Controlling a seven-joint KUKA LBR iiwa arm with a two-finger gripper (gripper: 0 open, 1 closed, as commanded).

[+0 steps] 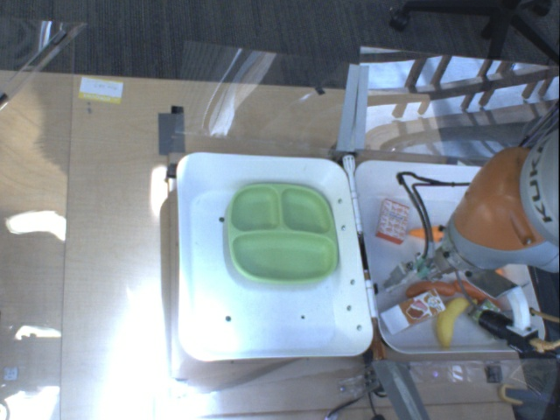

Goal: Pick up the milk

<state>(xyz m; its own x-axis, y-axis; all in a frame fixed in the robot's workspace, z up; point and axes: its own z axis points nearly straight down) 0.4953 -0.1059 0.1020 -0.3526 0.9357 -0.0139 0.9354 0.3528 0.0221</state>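
While one green plate [283,234] sits left, one banana [449,319] lies right.

Robot lab, bench bins [262,169], office carpet [219,7]

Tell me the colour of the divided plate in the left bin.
Light green plate, seen clearly in the camera view.

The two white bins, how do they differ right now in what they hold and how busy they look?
The left bin holds one thing, a green divided plate lying flat near its middle; the right bin holds a jumble: a banana, a small red and white carton and other packets. The arm hangs over the right bin, not the left bin. Both are shallow, white and set side by side.
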